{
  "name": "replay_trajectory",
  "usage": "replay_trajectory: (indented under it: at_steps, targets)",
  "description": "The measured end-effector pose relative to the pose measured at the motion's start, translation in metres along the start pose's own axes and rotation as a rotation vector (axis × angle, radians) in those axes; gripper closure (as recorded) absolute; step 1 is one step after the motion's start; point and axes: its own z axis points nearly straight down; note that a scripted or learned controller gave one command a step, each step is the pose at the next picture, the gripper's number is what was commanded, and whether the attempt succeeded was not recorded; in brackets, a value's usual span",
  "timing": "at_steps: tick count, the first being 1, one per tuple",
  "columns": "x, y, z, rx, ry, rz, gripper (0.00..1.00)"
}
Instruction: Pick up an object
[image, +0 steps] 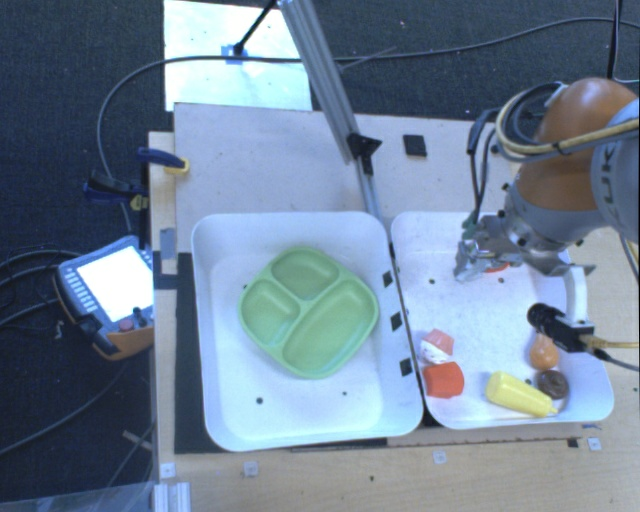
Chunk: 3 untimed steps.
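Two white bins are sitting side by side on the bench, and the left bin (215, 330) is serving here as the landmark. One green plate (308, 311) with three compartments is lying in its middle. It is looking like stiff, light plastic, broad and shallow, so a two-finger grip would probably have to take its raised rim; I am judging it the most awkward pick.

The right bin (600, 395) is touching the landmark bin's right wall, and the small candidates are lying in it. One yellow piece (520, 393), banana-like, is resting furthest from the landmark, near the front edge; it is seeming light and smooth, perhaps slippery, best pinched across its narrow middle. One red block (444, 380) is sitting just right of the landmark's front right corner; it is appearing stiff and flat-sided, probably the easiest to grip. One small red-and-white piece (436, 348) is lying just behind it, nearly touching. One orange ball-shaped thing (543, 353) and one small brown round thing (551, 384) are sitting near the yellow piece; round shapes are likely rolling out of a pinch.

The gripper (478, 258) is hanging over the back part of the right bin, well apart from all these pieces. I cannot tell how the claw is set, and nothing is showing in it.
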Motion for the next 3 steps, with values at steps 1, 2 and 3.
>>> replay_trajectory:
  at_steps: [1,2,3]
  targets:
    - [0.05,0.01,0.004,-0.002,0.0,0.0,1.0]
    - [0.107,0.006,0.014,0.0,0.001,-0.001,1.0]
    - [0.163,-0.006,0.006,0.0,0.002,-0.002,1.0]
